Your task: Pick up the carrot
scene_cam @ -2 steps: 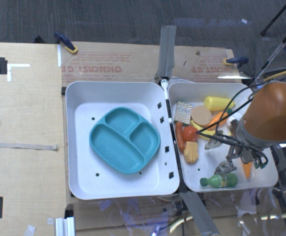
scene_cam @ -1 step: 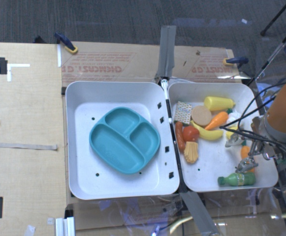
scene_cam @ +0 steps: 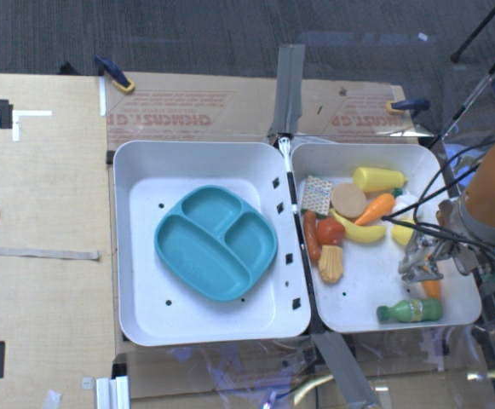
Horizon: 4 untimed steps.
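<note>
The left white bin holds a blue divided plate, lying tilted on its floor. All places below are given from that plate. To its right, past the shared wall, stands the right white bin with the toy food. The arm enters at the far right of the plate, orange band showing, and its gripper hangs low in the right bin; whether the fingers are apart or closed cannot be told through the cables.

The carrot lies right of the plate and slightly higher, slanted, resting across a banana and touching a round tan slice. A yellow piece sits further up. A green bottle lies right and lower. Just right of the plate are a red sausage, a tomato, a corn piece and a checked cracker.
</note>
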Motion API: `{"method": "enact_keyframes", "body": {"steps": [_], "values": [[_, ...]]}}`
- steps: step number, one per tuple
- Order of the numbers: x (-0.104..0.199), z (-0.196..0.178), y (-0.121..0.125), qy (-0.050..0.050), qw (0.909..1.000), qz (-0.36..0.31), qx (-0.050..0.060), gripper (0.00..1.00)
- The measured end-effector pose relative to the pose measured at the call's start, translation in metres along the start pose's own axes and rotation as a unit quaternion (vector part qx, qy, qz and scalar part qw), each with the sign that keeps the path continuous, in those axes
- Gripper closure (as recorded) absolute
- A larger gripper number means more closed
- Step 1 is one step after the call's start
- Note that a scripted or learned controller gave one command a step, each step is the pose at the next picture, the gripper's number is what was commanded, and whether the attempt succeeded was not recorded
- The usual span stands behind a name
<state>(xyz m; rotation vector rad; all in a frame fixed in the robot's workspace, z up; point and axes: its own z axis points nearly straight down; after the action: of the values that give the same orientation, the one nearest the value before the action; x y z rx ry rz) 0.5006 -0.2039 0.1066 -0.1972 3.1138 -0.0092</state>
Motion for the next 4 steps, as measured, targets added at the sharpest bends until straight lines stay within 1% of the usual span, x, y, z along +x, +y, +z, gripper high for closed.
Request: {"method": "enact_keyframes", "body": {"steps": [1, 2, 3, 4], "values": [[-0.003, -0.01, -0.001, -0.003, 1.0, 0.001, 0.001, 1.0], [0.0, 0.014, 0.028, 0.007, 0.9801, -0.198, -0.005, 1.0], [-0.007, 0.009, 0.029, -0.003, 0.9798, -0.2, -0.001, 0.0], [0.0, 0.011, 0.061, 0.0, 0.9704, -0.241, -0.003, 0.0]]}}
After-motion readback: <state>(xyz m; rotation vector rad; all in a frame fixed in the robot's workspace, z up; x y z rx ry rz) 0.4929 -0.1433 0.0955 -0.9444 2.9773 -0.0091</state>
